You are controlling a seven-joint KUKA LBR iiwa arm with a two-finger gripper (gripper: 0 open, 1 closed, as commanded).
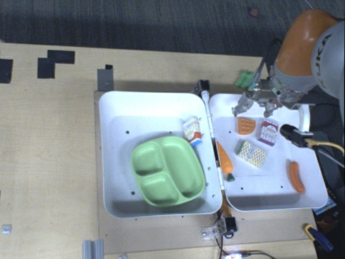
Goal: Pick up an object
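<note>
Bench [48, 161]: pale wood, wide bare run to the left of the bins.

Left bin [110, 144]: shallow, white. Holds a green divided plate [168, 170], tilted, filling the middle and lower right, its lower right corner close to the bin's right wall; bare floor along the left and top. A small packet with a red and blue end [192, 129] lies just above the plate, near the right wall.

Right bin [269, 198]: shallow, white; lower part bare.

Arm [307, 47]: grey with orange band, reaching in from the right over the top edge of the right bin.

Gripper [254, 108]: above the bin's upper part, fingers spread apart, nothing between them.

Contents of right bin:
- carrot [225, 161], against the left wall;
- patterned packet [252, 154], centre;
- sausage [295, 176], near the right wall;
- purple and white packet [268, 133], below the gripper;
- orange waffle-like piece [246, 125], just below the gripper's left finger.
</note>
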